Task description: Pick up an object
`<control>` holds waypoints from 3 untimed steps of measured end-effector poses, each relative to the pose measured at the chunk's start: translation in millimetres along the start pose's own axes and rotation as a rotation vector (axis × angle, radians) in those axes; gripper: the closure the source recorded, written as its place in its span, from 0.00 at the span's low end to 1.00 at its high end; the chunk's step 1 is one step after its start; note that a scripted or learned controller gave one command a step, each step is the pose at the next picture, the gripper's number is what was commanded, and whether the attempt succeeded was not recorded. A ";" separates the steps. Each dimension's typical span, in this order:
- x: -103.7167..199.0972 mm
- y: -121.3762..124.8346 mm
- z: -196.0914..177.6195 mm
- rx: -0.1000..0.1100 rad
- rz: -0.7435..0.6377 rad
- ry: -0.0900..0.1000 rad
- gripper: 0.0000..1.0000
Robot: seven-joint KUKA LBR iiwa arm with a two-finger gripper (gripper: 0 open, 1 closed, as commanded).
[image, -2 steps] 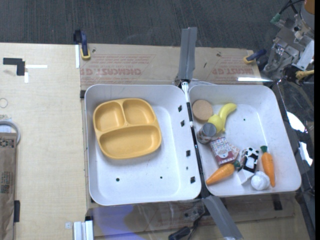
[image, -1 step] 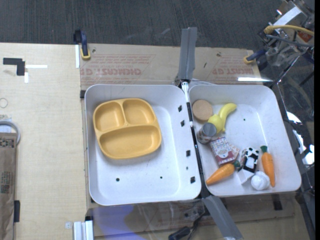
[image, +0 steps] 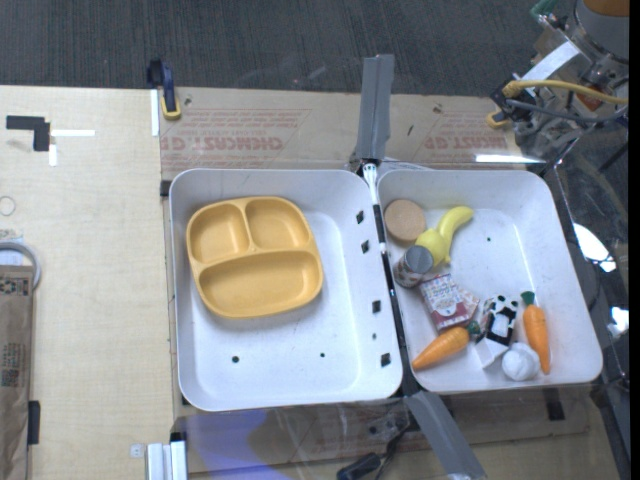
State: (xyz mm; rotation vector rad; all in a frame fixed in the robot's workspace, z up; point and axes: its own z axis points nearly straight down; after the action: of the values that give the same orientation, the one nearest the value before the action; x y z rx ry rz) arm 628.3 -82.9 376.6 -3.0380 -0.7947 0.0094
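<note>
The right bin [image: 560, 218] holds several small objects. A tan round disc [image: 405, 220] and a yellow banana [image: 445, 233] lie at its back left, with a small grey can [image: 418, 260] just in front of them. A red-and-pink packet [image: 447, 303] sits mid-bin. One orange carrot [image: 440, 348] lies near the front left, and another carrot [image: 537, 336] lies at the front right. Between the carrots are a black-and-white toy [image: 500, 320] and a white ball [image: 518, 365]. My gripper [image: 570, 68], with its cables, hangs past the bin's back right corner, well apart from every object.
The left bin [image: 200, 368] bears a yellow divided plate [image: 255, 256] toward its back left. A grey divider bar [image: 375, 98] rises behind the seam between the bins. Cardboard covers the bench behind the bins, and pale wood lies to the left.
</note>
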 end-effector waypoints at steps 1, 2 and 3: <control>-0.1 0.1 0.1 0.000 0.000 0.000 0.00; 7.1 19.8 162.8 0.000 0.051 0.000 0.00; 6.3 20.7 154.4 0.002 0.053 -0.002 1.00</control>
State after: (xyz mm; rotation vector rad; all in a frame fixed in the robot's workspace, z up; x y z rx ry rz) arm 643.0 -97.8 222.2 -3.0566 -0.7142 0.0128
